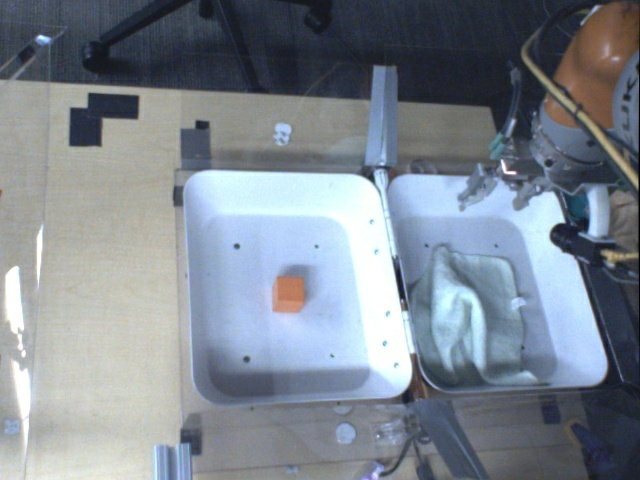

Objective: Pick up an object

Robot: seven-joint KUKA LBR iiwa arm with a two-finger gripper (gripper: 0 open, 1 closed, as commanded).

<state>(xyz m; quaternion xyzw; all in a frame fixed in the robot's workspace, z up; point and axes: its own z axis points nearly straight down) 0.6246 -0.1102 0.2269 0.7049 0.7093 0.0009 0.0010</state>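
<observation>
A small orange cube (289,294) lies near the middle of the left white bin (215,218). A crumpled pale green-white cloth (470,318) fills the near half of the right bin (440,208). My gripper (497,192) hangs over the far right corner of the right bin, above and beyond the cloth. Its two fingers are spread apart with nothing between them. The grey arm with its orange band (597,43) comes in from the upper right.
A grey metal post (381,118) stands between the two bins at their far edge. Black tape marks (98,116) sit on the wooden bench at the far left. An office chair base (215,13) stands on the floor beyond the bench.
</observation>
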